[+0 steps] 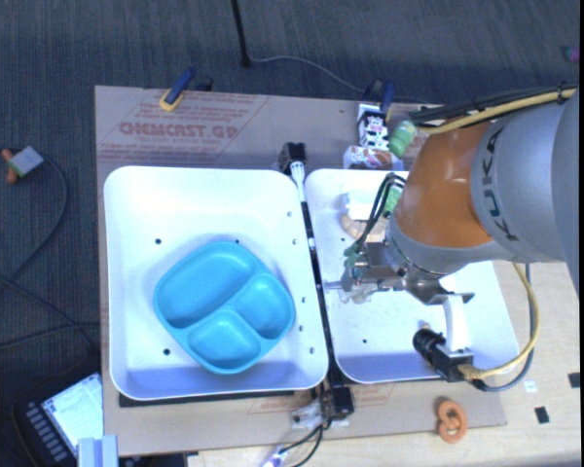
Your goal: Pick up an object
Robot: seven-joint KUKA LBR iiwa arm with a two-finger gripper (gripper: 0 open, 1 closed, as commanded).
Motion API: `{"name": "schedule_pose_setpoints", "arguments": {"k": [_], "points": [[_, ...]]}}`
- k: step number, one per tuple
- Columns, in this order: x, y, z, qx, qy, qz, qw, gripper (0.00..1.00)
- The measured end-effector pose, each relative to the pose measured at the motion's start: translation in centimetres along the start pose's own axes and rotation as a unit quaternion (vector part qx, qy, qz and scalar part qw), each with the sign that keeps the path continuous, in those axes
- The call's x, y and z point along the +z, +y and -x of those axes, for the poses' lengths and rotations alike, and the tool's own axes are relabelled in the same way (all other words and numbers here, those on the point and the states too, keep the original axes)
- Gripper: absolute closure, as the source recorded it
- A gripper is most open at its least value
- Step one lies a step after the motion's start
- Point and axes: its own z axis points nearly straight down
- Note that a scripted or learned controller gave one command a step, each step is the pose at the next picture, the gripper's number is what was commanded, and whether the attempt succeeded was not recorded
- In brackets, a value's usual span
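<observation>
The gripper sits low over the left part of the right bin, just beside the divider between the 2 bins; whether its jaws are spread or pressed together cannot be told, since the arm's orange band and grey body hide much of that bin. A small pale object peeks out just above the gripper. The left bin holds a blue 3-compartment tray. An orange ring lies on the bench below the right bin.
</observation>
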Motion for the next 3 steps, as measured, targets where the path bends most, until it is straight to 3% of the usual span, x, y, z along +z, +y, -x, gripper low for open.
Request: {"name": "schedule_pose_setpoints", "arguments": {"k": [3], "points": [[1.5, 0.1, 1.1, -0.001, 0.001, 0.000, 1.0000, 1.00]]}}
